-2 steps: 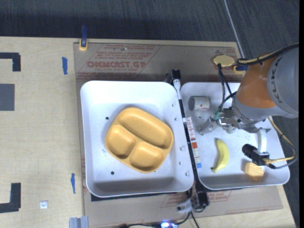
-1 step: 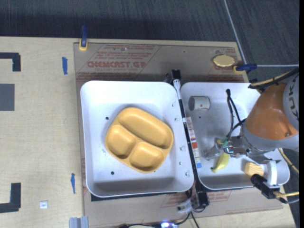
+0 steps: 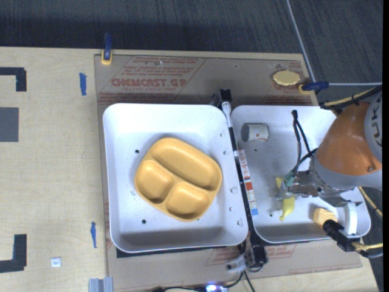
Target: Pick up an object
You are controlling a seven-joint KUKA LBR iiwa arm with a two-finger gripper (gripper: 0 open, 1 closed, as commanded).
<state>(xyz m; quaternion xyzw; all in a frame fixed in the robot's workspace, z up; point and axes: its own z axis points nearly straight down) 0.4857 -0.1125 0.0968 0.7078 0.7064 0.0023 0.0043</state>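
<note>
left bin [image 3: 115, 163]: yellow tray [image 3: 177, 178] | right bin [image 3: 267, 117]: cylinder [image 3: 255, 132], arm [image 3: 349, 151]

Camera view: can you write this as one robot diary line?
arm: over right white bin | gripper: beside small yellow object | left white bin: yellow three-part plastic tray | pick: unconfirmed
</note>
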